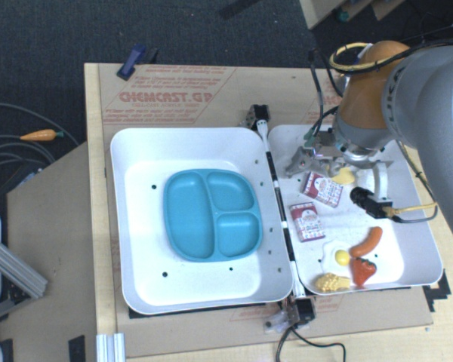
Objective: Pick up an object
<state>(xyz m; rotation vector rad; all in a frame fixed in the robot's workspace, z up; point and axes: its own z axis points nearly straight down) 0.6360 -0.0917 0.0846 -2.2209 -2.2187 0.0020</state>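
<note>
Even overhead light is falling on the bench; the white bins (128, 202) are reading bright without blowing out. Soft shadow is pooling under the blue plate (211, 213) along its lower-left edge. Floor beyond the bins is staying dim. The arm (430, 96), right of the plate, is looking slightly soft. Overall focus is moderate and grainy.

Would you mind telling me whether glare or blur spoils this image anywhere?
Camera view: lighting is even; the left white bin around the blue divided plate looks bright but unclipped; the grey arm appears soft at the right; small toys in the right white bin stay sharp.
</note>
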